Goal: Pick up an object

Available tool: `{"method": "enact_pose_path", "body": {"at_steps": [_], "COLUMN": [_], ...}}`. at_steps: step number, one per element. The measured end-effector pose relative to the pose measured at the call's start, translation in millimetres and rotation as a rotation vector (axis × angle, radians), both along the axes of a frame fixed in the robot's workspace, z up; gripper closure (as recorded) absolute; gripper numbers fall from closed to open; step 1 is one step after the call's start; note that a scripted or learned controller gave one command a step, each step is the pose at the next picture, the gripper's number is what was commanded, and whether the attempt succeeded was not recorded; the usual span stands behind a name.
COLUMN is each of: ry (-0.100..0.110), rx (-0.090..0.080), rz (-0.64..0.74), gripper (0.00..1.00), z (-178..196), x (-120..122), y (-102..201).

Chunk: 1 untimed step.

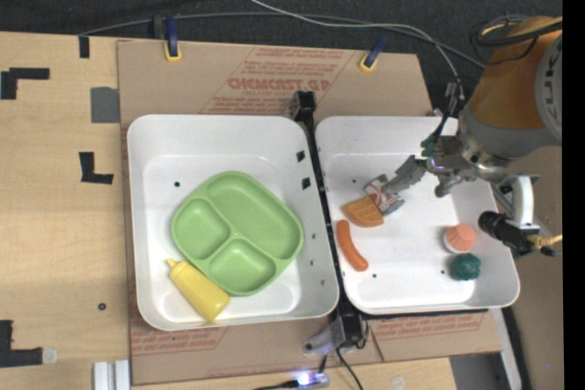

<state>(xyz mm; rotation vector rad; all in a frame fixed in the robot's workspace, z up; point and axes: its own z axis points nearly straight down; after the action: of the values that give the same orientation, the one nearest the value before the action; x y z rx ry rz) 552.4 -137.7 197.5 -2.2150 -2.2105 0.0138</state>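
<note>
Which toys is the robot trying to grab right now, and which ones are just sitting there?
Part of the job:
- gripper, down in the right bin
- orange wedge, right at the gripper's tip

Just lying about:
- hot dog
- pink ball
- green ball
- green plate and yellow bottle in the left bin
</note>
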Motion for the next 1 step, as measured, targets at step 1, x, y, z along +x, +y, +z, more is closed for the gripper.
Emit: {"method": "enact_pose_path", "body": {"at_steps": [1], "ry": [-0.013], "rx": [-0.002], "rz": [0.004], "gripper": [0.00], "z": [6.8], "x": [3.1], "y": [0.3]}}
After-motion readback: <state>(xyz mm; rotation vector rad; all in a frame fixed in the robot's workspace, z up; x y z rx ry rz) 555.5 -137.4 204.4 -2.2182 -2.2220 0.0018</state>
